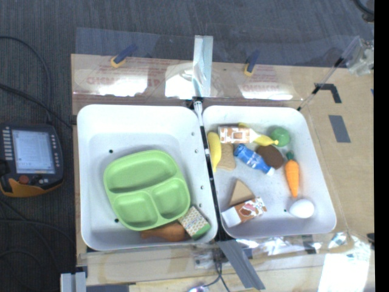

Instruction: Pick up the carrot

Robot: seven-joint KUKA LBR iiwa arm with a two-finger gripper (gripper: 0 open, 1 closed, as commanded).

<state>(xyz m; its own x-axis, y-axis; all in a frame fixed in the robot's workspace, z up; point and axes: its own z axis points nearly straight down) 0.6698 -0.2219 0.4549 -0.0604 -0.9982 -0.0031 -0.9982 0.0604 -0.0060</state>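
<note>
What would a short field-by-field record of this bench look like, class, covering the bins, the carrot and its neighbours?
left bin: green divided plate, small patterned box, orange item at the near wall
right bin: toy food pieces
carrot: right bin, near its right wall, lying flat, green top pointing away
next to carrot: brown piece at its top left, white egg just below its tip
other items: banana, blue bottle, green ball

Two bins (91, 163) sat side by side. There was one carrot (293, 176), one egg (301, 209), one banana (214, 151), one bottle (250, 158), one green tray (146, 189).
</note>
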